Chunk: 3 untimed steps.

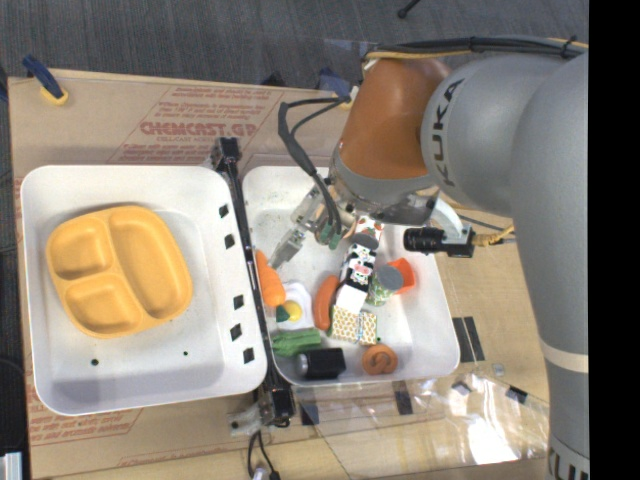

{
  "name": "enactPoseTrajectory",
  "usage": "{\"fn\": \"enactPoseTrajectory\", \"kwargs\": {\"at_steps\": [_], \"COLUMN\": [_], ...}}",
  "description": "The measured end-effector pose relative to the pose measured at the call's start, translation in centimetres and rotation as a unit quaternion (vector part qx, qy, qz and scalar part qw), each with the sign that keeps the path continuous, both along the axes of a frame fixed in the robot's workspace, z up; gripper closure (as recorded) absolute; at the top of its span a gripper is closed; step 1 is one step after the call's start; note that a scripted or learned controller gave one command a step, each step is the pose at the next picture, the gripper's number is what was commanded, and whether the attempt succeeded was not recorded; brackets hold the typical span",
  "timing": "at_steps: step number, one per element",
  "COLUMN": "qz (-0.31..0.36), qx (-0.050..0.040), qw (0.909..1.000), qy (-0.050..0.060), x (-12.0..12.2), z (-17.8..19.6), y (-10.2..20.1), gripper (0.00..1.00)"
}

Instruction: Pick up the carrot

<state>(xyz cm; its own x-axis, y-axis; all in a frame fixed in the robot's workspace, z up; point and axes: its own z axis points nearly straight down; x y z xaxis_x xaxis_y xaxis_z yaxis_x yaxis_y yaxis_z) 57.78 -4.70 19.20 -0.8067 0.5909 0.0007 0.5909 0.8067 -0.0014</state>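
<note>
Resting on a cardboard-covered bench (180,118), two white bins (120,368); gripper (300,230) spread wide above the carrot (270,280).

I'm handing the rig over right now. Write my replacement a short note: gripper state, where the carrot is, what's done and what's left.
Gripper: low over the upper left part of the right bin, nothing between the jaws; open or shut can't be read from this view.
Carrot: lying against the right bin's left wall, just below the gripper, with a fried egg toy beside it.
Yellow divided plate sits in the left bin.
Done: arm is near the carrot.
Left: grasp it and lift it.
</note>
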Motion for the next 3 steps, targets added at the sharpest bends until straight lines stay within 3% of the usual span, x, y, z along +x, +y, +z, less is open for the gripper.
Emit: {"fn": "enactPoseTrajectory", "kwargs": {"at_steps": [1,2,3], "qz": [0.08,0.232,0.383], "qx": [-0.001,0.0003,-0.0048], "qw": [0.9968,0.9727,0.9239], "qy": [-0.003,0.0,-0.006], "x": [6.4,-1.0,5.5], "z": [0.1,0.0,11.1], "y": [-2.5,-3.1,-8.2], "gripper": [0.0,0.0,0.0]}}
